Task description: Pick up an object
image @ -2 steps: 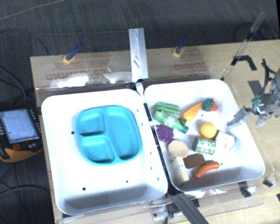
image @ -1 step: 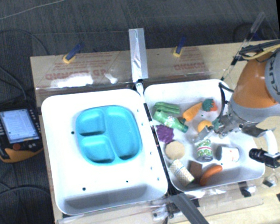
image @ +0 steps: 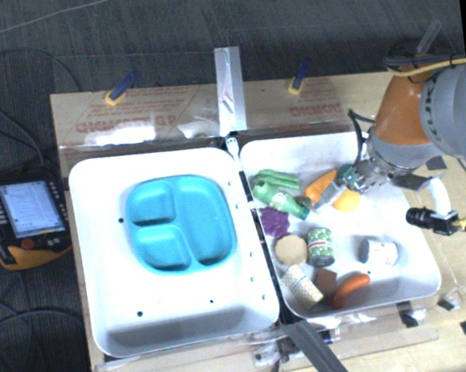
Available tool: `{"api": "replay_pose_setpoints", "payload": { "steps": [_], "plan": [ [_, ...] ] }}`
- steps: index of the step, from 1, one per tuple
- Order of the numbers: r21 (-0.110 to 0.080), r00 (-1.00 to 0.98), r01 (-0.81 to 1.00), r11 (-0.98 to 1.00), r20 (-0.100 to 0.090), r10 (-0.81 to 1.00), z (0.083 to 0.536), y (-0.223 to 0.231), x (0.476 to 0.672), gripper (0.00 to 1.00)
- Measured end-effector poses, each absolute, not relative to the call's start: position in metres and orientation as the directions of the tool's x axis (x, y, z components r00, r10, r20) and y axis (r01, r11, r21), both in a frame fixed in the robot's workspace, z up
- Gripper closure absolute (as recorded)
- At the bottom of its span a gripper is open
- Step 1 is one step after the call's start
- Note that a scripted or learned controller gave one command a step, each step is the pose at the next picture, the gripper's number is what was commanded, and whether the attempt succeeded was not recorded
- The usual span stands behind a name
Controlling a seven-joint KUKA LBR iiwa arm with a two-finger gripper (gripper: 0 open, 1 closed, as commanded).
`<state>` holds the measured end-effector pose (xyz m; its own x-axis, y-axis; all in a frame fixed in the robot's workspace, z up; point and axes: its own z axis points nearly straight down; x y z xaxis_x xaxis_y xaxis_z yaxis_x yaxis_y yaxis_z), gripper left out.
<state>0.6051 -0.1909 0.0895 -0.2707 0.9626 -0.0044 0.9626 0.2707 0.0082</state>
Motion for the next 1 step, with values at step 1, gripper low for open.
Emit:
{"api": "replay_pose_setpoints", "payload": {
  "steps": [1],
  "plan": [
    [0.012,-0.273,0.962,0.273,-0.006,0.962,0.0999,-0.1895,0.6066,1.00]
  ]
}}
